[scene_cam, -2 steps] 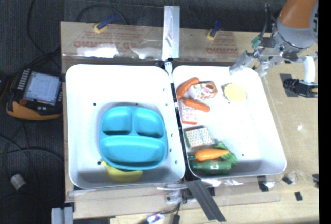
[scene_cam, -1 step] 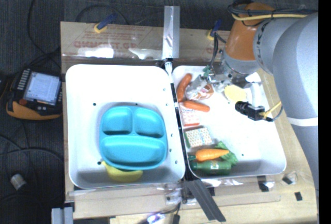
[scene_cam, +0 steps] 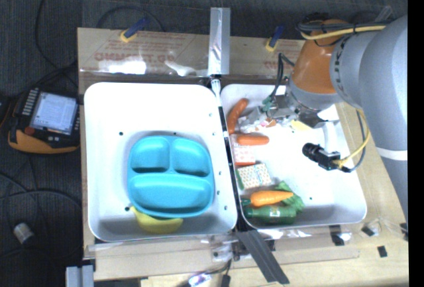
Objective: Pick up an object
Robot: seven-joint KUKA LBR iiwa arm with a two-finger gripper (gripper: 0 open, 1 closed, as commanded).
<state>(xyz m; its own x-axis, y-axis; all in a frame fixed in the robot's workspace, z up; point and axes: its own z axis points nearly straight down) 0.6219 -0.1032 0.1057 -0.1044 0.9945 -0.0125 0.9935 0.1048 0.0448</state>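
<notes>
Arm reaches in from the right, claw [scene_cam: 278, 109] low over the upper part of the right bin [scene_cam: 344, 203], near the hot dog [scene_cam: 236, 113] and a small packet [scene_cam: 255, 121]. Cannot tell its state. Nothing seen held. Carrot [scene_cam: 270, 197] and sausage [scene_cam: 252, 140] lie untouched. Judged: pick not yet done; grasp and lift remain

- Against the divider [scene_cam: 225, 146], the right bin [scene_cam: 344, 209] is crowded: sausages [scene_cam: 248, 140], waffle [scene_cam: 254, 175], carrot [scene_cam: 270, 197].
- Away from the divider, rightward, its floor lies bare.
- The arm [scene_cam: 344, 67] overhangs the far end.
- Left of the divider, a blue tray [scene_cam: 172, 173] fills the middle.
</notes>
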